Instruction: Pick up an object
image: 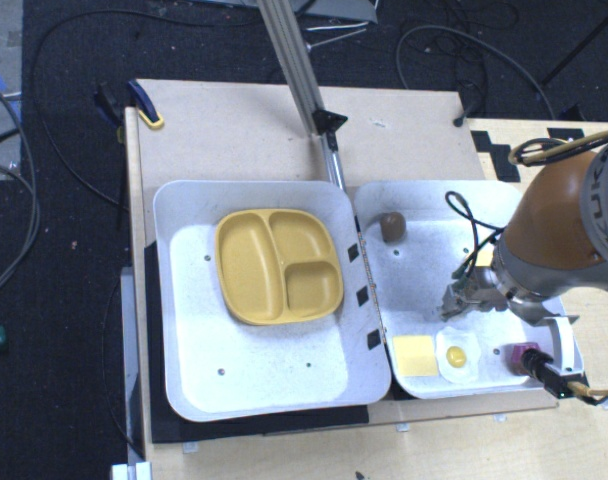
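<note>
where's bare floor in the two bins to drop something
Left bin: a wide bare strip below the yellow tray, down to the near rim. Right bin: bare floor between the brown lump and the yellow block. Its near right corner is crowded: block, egg, purple piece, gripper.

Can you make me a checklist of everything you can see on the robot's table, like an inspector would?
Surface: a tan bench bearing two shallow white bins, the left bin and the right bin, side by side.
Job's things: in the right bin, a small brown lump near the far wall, a pale yellow square, a fried-egg toy beside it, and a purple object to its right.
Clutter: a yellow divided plate in the left bin.
Grippers: the gripper hangs low over the right bin; nothing seen between its fingers.
Cables: a black cable loops over the right bin.
Surroundings: dark floor with cables, and a metal pole.
</note>
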Controlling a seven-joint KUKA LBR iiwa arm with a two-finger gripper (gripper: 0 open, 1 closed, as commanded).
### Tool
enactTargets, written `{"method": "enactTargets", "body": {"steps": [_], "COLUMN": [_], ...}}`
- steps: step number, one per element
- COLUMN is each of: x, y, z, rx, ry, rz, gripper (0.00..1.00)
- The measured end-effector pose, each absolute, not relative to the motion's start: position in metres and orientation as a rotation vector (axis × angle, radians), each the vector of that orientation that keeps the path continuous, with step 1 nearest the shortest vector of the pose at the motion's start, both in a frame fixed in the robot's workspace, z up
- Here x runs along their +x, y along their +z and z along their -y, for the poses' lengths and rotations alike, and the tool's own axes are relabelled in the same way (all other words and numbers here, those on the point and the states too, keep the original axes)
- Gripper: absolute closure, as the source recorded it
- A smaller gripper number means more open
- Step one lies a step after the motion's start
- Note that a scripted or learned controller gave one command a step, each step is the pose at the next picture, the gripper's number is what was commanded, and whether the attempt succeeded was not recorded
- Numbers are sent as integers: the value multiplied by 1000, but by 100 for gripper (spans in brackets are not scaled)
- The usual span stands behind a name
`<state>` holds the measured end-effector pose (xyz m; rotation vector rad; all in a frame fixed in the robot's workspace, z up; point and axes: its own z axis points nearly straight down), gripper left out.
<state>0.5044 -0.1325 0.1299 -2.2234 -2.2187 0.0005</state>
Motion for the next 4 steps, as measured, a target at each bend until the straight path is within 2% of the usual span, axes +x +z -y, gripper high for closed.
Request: {"method": "enactTargets", "body": {"steps": [2, 3, 4], "x": [503, 504, 504], "y": [247, 254, 239], "z": [131, 131, 77], "rx": [-2221, -2220, -2211], "ry": [-6, -1, 0], "rz": [2230, 2226, 2228], "gripper": [100, 100, 100]}}
